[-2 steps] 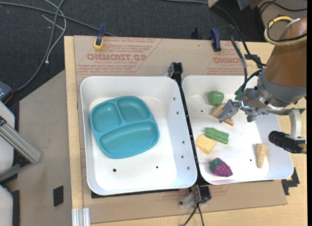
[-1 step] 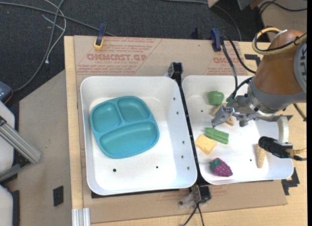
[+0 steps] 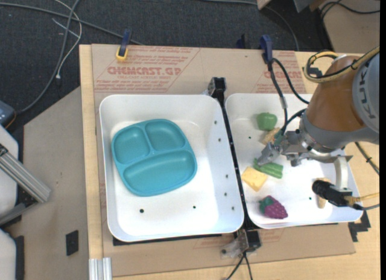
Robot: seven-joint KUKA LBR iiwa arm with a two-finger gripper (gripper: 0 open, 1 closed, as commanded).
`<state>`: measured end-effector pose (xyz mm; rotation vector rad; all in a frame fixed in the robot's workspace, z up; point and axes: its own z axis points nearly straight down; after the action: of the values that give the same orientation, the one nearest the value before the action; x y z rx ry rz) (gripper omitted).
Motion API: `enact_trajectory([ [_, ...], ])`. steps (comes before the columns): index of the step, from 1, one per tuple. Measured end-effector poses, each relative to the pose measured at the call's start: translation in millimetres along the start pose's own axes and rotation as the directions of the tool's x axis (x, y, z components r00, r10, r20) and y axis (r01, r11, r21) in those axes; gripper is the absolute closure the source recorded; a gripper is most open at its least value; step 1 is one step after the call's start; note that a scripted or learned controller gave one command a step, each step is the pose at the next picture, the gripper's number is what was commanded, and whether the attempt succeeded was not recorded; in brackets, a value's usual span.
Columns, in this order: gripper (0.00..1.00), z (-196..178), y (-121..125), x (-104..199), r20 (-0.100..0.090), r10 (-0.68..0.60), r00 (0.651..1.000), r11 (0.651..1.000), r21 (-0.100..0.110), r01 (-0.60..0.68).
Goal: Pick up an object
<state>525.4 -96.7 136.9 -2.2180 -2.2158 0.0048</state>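
Dark grey carpet (image 3: pixel 181 13) strewn with loose cables surrounds the desk (image 3: pixel 90 152). Its brown paper-faced top carries red print reading "CHEMCAST GP" (image 3: pixel 145 70), and the same print is partly hidden at the right. Two glossy white plastic bins with rounded corners sit side by side. The left bin (image 3: pixel 120 212) holds a smooth teal plate (image 3: pixel 154 157) moulded into three compartments. In the right bin (image 3: pixel 301 212) lie small toy foods: a knobbly green piece (image 3: pixel 266 120), a tan scrap (image 3: pixel 271 135), a long green pod (image 3: pixel 269 169), a yellow wedge (image 3: pixel 254 179) just beside the pod, and a bumpy purple grape bunch (image 3: pixel 274 207). The gripper (image 3: pixel 274 152) hangs over the pod, between it and the tan scrap; whether its grasp is open or closed cannot be told. Letters "KU" show on the arm (image 3: pixel 338 110) at the frame edge.
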Motion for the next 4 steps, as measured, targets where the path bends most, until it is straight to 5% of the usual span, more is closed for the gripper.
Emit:
enact_trajectory([
  [1, 1.0, -13.4, 1.4, 0.3, 0.001, 0.0, 1.0, 1.0, -0.006, 0.0],
  [3, 1.0, -112.7, -1.2, -7.8, 0.003, -0.002, 1.0, 1.0, -0.011, 0.002],
  [4, 1.0, -117.7, 19.0, 38.2, 0.002, -0.005, 1.0, 1.0, -0.009, 0.005],
])
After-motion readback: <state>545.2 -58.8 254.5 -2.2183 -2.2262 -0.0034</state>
